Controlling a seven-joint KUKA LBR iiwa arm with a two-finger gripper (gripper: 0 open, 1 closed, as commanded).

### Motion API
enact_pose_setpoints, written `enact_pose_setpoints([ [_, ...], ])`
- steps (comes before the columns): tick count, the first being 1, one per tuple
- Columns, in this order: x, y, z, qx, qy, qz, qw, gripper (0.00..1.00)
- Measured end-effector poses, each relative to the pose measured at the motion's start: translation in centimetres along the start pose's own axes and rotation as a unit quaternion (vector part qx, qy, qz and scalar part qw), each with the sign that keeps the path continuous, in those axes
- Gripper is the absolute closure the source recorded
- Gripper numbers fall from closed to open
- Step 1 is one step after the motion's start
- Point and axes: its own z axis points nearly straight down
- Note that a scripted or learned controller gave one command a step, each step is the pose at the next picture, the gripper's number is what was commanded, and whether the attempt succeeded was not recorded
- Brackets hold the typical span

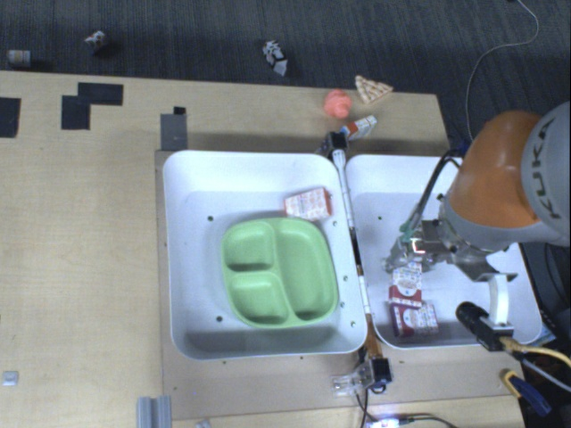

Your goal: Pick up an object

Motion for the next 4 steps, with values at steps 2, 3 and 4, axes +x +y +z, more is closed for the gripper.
enact_pose_setpoints([
  [2,2.9,-0.6,-1.1,0.0,0.0,0.0,1.0,1.0],
  [3,3.6,-0.6,-1.0,0.0,0.0,0.0,1.0,1.0],
  [4,5.2,-0.6,-1.1,0.0,0.0,-0.001,1.0,1.0],
])
